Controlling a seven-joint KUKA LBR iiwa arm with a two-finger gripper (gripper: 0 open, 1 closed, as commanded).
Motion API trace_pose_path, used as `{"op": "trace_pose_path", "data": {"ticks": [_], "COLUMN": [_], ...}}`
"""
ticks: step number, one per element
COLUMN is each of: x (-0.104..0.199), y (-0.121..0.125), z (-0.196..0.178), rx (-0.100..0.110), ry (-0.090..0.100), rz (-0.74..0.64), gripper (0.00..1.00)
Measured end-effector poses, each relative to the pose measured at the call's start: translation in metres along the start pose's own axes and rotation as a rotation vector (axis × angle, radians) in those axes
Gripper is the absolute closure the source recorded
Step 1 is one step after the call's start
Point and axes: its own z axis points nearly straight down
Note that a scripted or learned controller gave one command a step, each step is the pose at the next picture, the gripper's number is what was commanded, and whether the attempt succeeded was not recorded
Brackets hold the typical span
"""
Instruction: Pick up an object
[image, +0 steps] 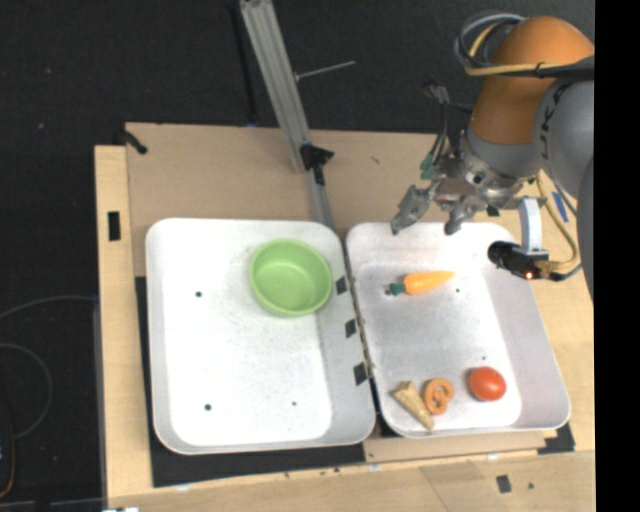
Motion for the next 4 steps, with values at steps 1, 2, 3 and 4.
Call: {"op": "trace_pose_path", "data": {"ticks": [1,2,3,4], "x": [0.0,-0.005,-0.005,-0.006], "y": [0.0,0.0,0.009,0.008], "z": [0.0,0.042,0.093,0.145], "rx": [0.0,0.004,0.004,0.004], "ry": [-0.001,-0.003,-0.003,-0.003], "rz": [0.0,0.004,0.001,0.003], "gripper": [0.0,0.0,0.0,0.0]}}
